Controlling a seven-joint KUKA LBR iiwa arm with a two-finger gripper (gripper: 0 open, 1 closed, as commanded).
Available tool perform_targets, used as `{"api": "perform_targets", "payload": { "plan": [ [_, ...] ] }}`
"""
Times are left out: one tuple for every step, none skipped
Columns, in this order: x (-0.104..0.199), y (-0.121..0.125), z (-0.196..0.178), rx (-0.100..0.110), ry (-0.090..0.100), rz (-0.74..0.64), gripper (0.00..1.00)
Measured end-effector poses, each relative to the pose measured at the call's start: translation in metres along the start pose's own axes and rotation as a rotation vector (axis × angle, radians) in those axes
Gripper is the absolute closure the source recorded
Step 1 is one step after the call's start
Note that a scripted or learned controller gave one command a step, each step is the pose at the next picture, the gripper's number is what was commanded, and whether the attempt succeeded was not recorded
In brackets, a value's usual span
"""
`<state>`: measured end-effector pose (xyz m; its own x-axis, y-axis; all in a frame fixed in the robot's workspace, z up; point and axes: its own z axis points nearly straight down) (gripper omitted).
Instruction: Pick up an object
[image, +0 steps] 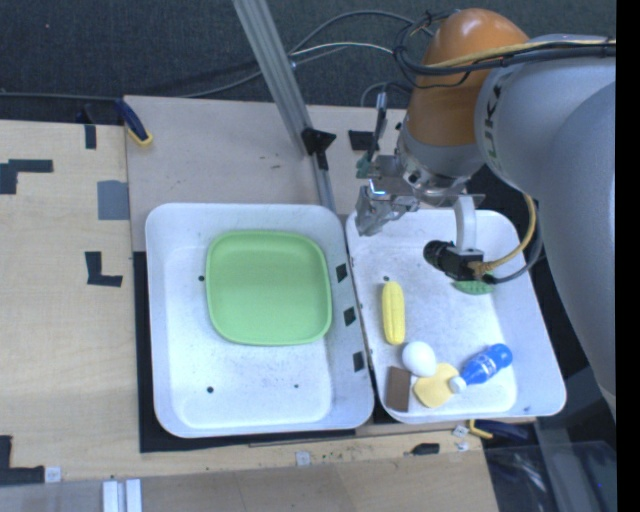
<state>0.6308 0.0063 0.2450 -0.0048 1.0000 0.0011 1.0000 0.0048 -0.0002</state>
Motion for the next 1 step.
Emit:
{"api": "perform_targets", "payload": {
  "plan": [
    [0.0506, -0.0072, 0.0168, 0.002, 0.0, 0.001, 1.0]
  ]
}}
